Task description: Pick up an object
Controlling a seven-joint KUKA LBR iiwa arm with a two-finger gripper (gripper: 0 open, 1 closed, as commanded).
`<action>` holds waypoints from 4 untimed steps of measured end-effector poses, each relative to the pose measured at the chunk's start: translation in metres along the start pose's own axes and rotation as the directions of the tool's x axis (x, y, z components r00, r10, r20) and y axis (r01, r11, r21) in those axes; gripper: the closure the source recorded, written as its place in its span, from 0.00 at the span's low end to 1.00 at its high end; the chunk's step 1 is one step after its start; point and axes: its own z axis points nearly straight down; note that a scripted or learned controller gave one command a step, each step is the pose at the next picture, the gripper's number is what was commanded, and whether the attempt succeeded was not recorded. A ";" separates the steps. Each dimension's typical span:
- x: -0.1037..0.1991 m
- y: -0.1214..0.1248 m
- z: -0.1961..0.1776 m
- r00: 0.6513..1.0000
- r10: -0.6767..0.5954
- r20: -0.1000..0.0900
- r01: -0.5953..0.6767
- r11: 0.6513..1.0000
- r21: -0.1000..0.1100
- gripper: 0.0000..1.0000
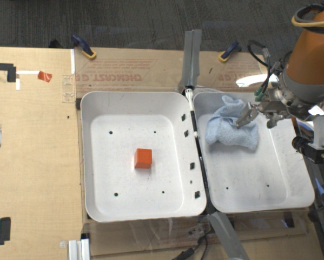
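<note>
From the overhead camera, the gripper (257, 114) sits low over the far part of the right bin (291, 191), right at the edge of the pale blue cloth (232, 128). One dark finger seems to touch or press into the cloth's right side; whether fabric is actually pinched between the fingers, or how wide they stand, I cannot tell from here. So I'd judge the pick as begun but unproven: the arm has reached a candidate, while the cloth lies on the bin floor and nothing is lifted. Closing properly and raising it is all left to do.

The cloth is soft terry-looking fabric, crumpled into a loose heap with a peak toward the far side, likely to sag and drape when raised. In the left bin (97, 199), well apart from the arm, a small orange-red block (143, 158) sits near the middle, hard-edged and matte. Both bins are smooth white plastic, shallow, with rounded corners and a few dark dots on their floors
</note>
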 end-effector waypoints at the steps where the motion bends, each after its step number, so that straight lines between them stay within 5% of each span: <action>1: -0.043 0.022 0.020 1.000 -0.029 0.000 0.029 1.000 -0.001 0.00; 2: -0.037 0.045 0.160 0.971 -0.238 0.001 0.238 0.971 -0.006 0.00; 3: -0.074 0.024 0.135 0.983 -0.182 0.001 0.182 0.983 -0.004 0.00; 4: -0.003 0.064 0.160 0.954 -0.300 0.002 0.300 0.954 -0.007 0.00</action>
